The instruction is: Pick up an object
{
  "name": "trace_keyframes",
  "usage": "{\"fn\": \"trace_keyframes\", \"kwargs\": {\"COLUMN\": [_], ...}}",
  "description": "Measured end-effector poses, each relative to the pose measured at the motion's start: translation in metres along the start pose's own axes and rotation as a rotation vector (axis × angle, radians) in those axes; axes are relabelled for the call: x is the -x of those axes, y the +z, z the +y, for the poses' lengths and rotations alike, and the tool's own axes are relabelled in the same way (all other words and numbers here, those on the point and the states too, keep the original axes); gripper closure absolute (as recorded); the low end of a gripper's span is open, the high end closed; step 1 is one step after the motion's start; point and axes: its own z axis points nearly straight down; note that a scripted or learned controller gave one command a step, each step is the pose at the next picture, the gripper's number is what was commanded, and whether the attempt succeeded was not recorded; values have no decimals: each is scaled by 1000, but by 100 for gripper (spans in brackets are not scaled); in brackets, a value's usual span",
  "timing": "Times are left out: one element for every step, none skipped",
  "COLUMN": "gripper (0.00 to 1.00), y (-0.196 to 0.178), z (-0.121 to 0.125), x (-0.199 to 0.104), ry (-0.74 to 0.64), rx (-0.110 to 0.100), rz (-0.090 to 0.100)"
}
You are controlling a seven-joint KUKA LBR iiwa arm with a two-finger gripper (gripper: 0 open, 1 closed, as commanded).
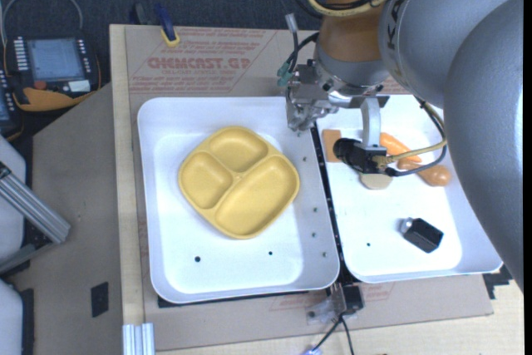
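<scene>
In the camera view, a brown board (pixel 199 62) under the bins carries faded red print along its upper part. The large line reads about "CHEMCAST G.P"; the smaller lines above and below it are too faint to read. A blue and yellow clamp (pixel 169 31) grips the board's top edge. At the upper left of the frame lies a control handset (pixel 50 66) with a pale lit screen whose text is too small to read.

The left bin (pixel 154 179) is smooth white plastic with rounded corners. In its middle lies a yellow plate (pixel 239 180), matte, rounded, and split by raised ridges into three compartments. It sits turned at an angle to the bin's walls.

The right bin (pixel 391 262) is the same white plastic. Toward its lower right lies a small black block (pixel 422 234), boxy with a slight sheen, well apart from the rest. In its upper part lies a cluster: a long orange piece (pixel 399 147), a rounder orange-tan piece (pixel 434 174) just to its lower right, and a pale beige lump (pixel 376 180). I cannot tell what these are.

The grey arm (pixel 449 21), smooth and rounded, comes in from the upper right. The metal gripper (pixel 299 119) hangs over the upper right corner of the left bin, near the wall between the bins and apart from the plate. Whether it is open or closed cannot be told.
</scene>
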Motion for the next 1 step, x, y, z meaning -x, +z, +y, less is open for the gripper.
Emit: {"fn": "trace_keyframes", "kwargs": {"gripper": [0], "y": [-1], "z": [-1], "x": [2], "ry": [2], "rx": [-1], "rz": [0]}}
